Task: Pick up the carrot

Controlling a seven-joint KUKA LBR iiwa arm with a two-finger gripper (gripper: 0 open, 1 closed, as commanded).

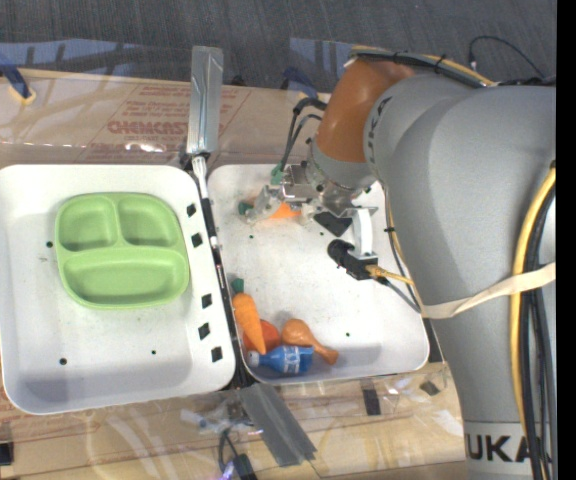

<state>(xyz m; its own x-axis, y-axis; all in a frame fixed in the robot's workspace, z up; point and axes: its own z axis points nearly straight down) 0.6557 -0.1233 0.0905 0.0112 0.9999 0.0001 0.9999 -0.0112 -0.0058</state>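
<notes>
Bright even overhead light, soft shadows, mild glare on bins, slightly grainy.

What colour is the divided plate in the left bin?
Light green plate, seen in the camera view.

The arm reaches in from the right over the right bin, its gripper low at the bin's far left part, with something orange at its tip. A carrot lies by the near left wall, touching a blue bottle. The left bin holds a green 3-part plate.
</notes>
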